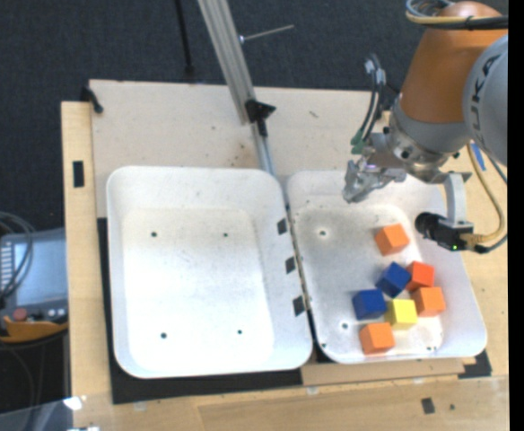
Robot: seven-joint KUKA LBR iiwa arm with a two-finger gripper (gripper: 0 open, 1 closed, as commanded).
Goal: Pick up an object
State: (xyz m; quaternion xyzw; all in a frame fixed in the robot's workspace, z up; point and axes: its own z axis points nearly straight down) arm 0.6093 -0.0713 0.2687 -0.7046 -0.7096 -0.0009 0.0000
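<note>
In the right bin (334,241) lie several small blocks. An orange block (391,239) lies apart from the rest, toward the bin's middle right. Below it sits a cluster: a blue block (394,278), a red-orange block (422,275), an orange block (430,300), a yellow block (403,312), a second blue block (368,303) and an orange block (377,337). My gripper (362,185) hangs over the bin's far edge, up and left of the lone orange block, with nothing seen between its fingers.
The left bin (199,268) stands beside the right one. A slanted aluminium rail (231,57) runs down to the gap between the bins. A black cable connector (441,232) hangs near the right bin's right rim. A pendant (24,281) lies off the bench's left.
</note>
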